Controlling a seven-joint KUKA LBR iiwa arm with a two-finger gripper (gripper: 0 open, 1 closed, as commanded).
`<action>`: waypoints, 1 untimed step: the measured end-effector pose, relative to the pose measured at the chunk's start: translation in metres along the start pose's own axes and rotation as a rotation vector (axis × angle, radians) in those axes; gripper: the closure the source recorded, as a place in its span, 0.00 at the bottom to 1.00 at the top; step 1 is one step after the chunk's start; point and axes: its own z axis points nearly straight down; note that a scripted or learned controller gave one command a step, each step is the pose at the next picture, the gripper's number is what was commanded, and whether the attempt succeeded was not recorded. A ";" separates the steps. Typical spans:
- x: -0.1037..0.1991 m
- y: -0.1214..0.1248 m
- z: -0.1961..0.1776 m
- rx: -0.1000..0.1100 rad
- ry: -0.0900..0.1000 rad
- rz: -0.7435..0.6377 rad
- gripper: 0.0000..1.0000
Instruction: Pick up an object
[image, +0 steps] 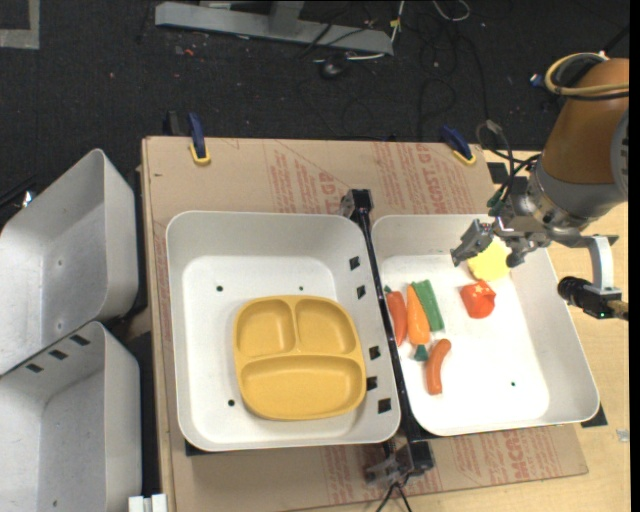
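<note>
The jaws hang released over a flat yellow block near the right bin's far rim.

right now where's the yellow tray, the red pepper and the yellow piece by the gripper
yellow tray (300, 357), camera view, centre divider
red pepper (479, 299), camera view, body
yellow piece (491, 265), camera view, flat top

Yellow three-compartment tray in the left white bin, on a cardboard-covered bench.
</note>
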 end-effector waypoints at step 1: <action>0.002 -0.001 0.043 -0.002 0.000 -0.001 0.00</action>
